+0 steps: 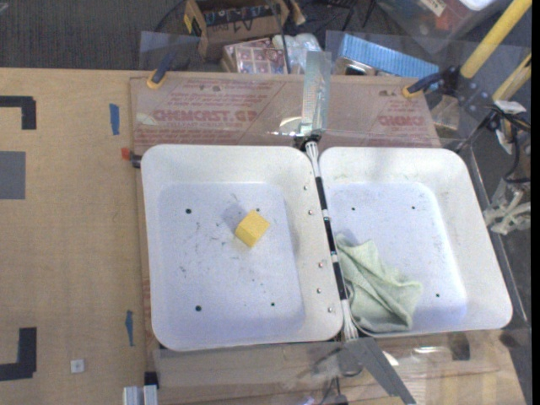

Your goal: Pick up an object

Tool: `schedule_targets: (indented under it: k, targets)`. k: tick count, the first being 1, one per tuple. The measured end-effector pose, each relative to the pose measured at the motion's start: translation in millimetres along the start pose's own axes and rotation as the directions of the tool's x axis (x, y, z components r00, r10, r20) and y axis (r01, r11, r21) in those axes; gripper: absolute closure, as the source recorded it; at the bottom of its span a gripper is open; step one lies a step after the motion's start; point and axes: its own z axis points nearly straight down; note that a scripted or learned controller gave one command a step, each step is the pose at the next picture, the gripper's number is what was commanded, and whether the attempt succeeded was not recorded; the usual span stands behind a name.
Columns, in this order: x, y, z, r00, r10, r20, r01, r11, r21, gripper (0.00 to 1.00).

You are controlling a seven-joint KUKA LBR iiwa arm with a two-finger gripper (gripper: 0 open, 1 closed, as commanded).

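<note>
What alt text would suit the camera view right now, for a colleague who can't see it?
Two shallow white bins sit side by side on a bench: the left bin holds a small yellow block near its middle, and the right bin holds a crumpled pale green cloth against its left wall.

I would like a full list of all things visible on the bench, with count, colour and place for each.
bin: 1, white, left side of bench
bin: 1, white, right side of bench
block: 1, yellow, near middle of left bin
cloth: 1, pale green, crumpled, near-left corner of right bin
clamps: 2, orange-handled, at far edge of bench
tape marks: 2, blue, left of the bins
</note>
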Motion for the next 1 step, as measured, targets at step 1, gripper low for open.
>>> schedule_targets:
  k: [1]
  targets:
    - [-19.0, 23.0, -34.8, 0.962, -0.274, 0.001, 0.274, 0.962, -0.001, 1.00]
